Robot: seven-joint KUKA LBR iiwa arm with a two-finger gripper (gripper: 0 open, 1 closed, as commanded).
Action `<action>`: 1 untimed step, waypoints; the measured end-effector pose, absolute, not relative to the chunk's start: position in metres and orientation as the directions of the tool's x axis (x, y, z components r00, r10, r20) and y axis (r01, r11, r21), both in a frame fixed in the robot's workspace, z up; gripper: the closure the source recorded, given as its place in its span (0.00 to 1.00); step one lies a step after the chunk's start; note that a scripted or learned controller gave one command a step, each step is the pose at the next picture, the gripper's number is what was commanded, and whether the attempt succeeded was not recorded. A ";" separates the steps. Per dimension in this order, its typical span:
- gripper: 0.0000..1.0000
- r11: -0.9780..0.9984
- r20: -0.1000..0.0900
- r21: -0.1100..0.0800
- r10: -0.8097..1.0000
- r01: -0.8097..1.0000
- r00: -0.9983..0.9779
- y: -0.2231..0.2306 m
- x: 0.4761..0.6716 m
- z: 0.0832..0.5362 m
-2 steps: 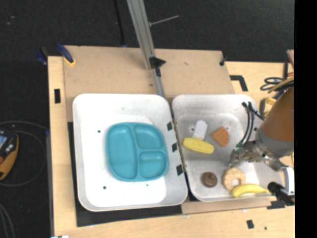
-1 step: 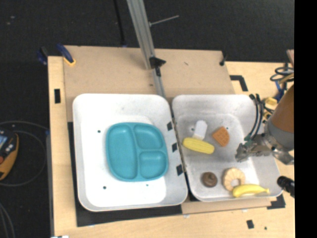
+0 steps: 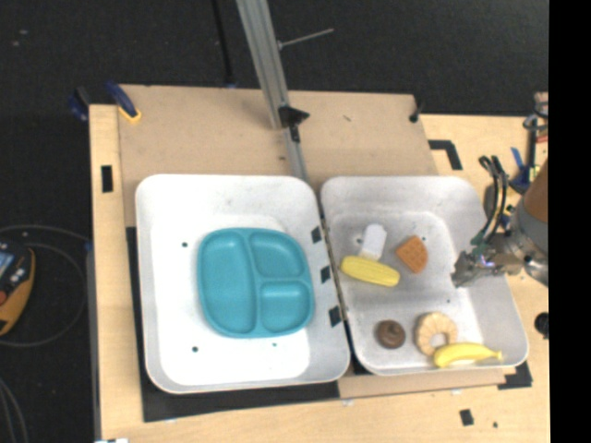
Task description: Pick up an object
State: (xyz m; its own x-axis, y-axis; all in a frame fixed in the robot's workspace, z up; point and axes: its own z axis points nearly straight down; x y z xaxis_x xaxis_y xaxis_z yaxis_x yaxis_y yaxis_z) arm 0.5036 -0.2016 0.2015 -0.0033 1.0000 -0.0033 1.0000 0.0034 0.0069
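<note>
In the right bin (image 3: 434,192), nearest the camera, a banana (image 3: 466,354) lay touching a pale ring-shaped pastry (image 3: 432,330), with a brown doughnut (image 3: 390,334) just left of them. Farther in sat a corn cob (image 3: 370,271), an orange wedge (image 3: 413,254) and a small white cup (image 3: 373,240). The left bin (image 3: 166,247) held a teal divided plate (image 3: 254,281). The claw (image 3: 469,268) hovered over the right bin's right edge; whether it was released or clenched was unclear, perhaps holding nothing.

Finding no readable text, label, brand, number or sign anywhere: nothing legible showing on the bins, the bench, the toy foods or the arm.
</note>
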 end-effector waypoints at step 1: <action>1.00 0.003 -0.002 0.003 1.000 1.000 -0.003 -0.203 0.505 0.201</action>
State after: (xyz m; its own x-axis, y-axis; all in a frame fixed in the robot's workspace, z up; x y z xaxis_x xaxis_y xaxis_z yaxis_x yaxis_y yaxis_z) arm 0.5047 -0.2025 0.2009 -0.0030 1.0000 -0.0016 1.0000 0.0030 0.0033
